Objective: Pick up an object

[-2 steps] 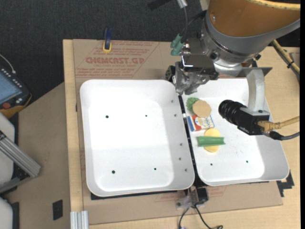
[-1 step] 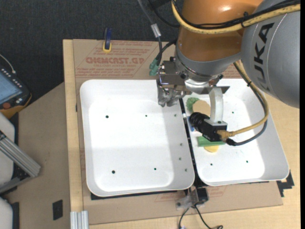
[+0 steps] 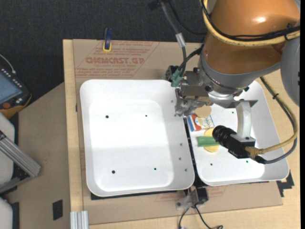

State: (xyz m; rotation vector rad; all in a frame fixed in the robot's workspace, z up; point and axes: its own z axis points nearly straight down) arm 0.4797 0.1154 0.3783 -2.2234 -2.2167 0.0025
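Objects: a small cluster is seen in the right bin (image 3: pixel 267 173), by its left wall; a red, white and blue packet (image 3: pixel 199 123), a green piece (image 3: pixel 206 141) and a yellow piece (image 3: pixel 212 148) are lying together.
Gripper: the gripper (image 3: pixel 183 109) is placed just beside the packet, at the wall between the bins; nothing is seen held.
Hidden: finger state cannot be told; a tan disc (image 3: pixel 204 111), possibly another object, is partly covered.
Arm: the arm (image 3: pixel 243 27) is hung low over the right bin.
Left bin (image 3: pixel 95 94): white.
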